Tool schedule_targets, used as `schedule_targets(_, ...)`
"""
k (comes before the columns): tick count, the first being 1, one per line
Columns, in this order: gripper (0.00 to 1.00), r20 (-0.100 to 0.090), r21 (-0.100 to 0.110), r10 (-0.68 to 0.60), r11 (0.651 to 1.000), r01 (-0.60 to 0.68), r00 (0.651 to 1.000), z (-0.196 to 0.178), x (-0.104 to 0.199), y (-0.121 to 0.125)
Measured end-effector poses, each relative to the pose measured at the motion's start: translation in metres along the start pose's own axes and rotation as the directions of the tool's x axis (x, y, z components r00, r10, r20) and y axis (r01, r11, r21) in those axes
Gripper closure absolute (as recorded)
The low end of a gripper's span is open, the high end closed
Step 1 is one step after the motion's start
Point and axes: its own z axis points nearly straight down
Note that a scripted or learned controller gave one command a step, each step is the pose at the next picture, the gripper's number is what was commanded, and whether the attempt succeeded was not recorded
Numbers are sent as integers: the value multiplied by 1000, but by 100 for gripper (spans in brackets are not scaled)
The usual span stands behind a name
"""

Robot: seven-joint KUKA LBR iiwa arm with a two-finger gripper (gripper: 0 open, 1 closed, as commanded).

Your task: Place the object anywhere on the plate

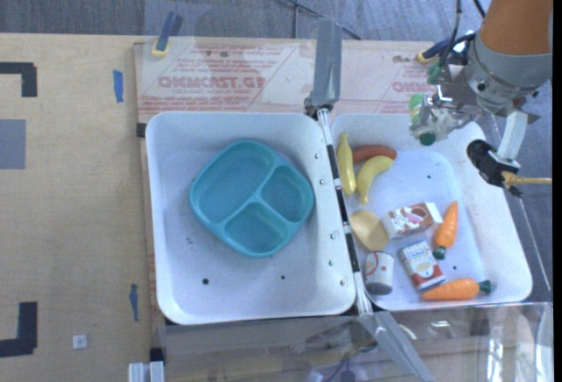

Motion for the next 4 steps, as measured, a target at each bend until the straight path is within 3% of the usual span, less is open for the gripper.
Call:
schedule_targets(1,0,0,-1,0,1000,0,1000,0,0,0)
schedule_targets(2,100,1,-2,-2,1000,2,1000,-11,1,1)
schedule_targets(3,100,1,-5,-226,974,226,974,-99,8,6)
schedule_targets(4,100,2,-6,-444,896,444,896,-46,26,60)
